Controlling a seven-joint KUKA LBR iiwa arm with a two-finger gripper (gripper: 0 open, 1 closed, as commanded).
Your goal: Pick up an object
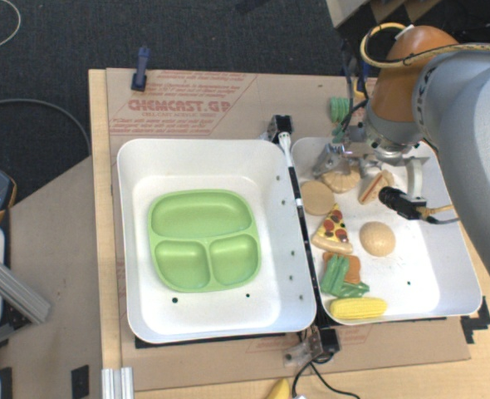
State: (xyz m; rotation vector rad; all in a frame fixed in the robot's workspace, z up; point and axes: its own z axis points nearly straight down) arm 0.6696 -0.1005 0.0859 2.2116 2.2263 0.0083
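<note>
My gripper (345, 158) hangs low over the back left part of the right bin (444, 281). Just below it lies a pale tan food piece (341, 181), and a hot dog (370, 186) lies to its right. Whether the gripper touches either one I cannot tell. Further forward in the same bin are a round tan cookie (317, 197), a pizza slice (333, 232), a round bun (378, 239), green beans (341, 278) and a yellow corn cob (359, 308).
The left bin (137, 248) holds a green divided plate (203, 239). A green item (339, 108) sits on the cardboard behind the right bin. My grey arm (465, 115) covers the right bin's back right corner.
</note>
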